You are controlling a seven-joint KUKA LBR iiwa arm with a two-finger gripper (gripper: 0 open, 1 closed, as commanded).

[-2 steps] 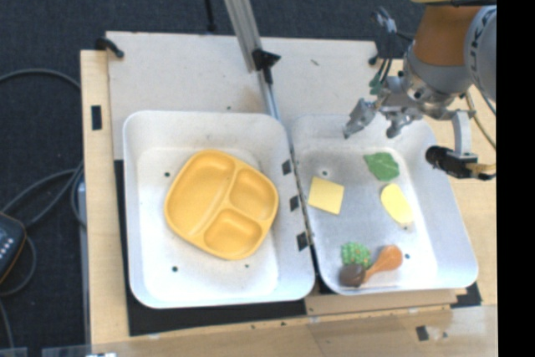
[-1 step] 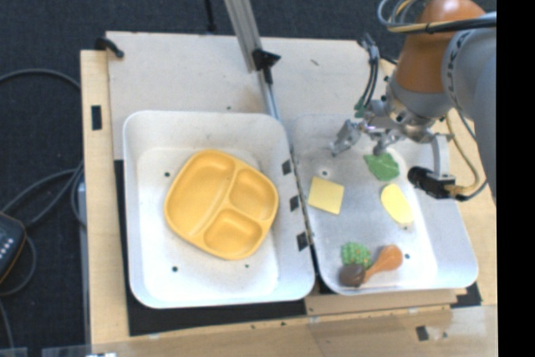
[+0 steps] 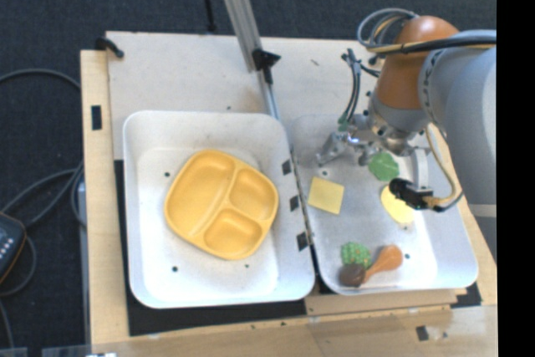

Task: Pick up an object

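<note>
**Gripper over right bin, no object in grasp yet**

The arm (image 3: 456, 88), grey with its orange band, reaches into the right bin (image 3: 451, 263) from the far right corner. The gripper (image 3: 338, 145) hangs over the bin's far left part, metal fingers (image 3: 326, 153) pointing away from the arm, toward the divide between the bins. Nothing sits between them. Whether they are spread wide or drawn narrow cannot be told from this slanted view.

Candidate objects, placed relative to the gripper:
- Yellow square (image 3: 326, 196): flat, matte, cheese-slice shape, lying just on the near side of the fingertips. Closest candidate. No clear long axis; thin profile, judged hard to pinch from above.
- Green round piece (image 3: 384, 166): smooth, back toward the wrist, partly under the arm's hardware.
- Yellow rounded piece (image 3: 399, 206): glossy, behind and nearer to the camera, partly covered by a black cable fitting.
- Green knobbly piece (image 3: 355, 253) and brown drumstick (image 3: 376, 263): well apart on the near side, touching each other. The drumstick's long axis runs diagonally, dark end toward the bin's near left.

The left bin (image 3: 142, 280) holds a yellow divided tray (image 3: 221, 203), smooth plastic, three compartments.

Judgement: shortest move is a short shift toward the near side, then a descent on the yellow square.
</note>
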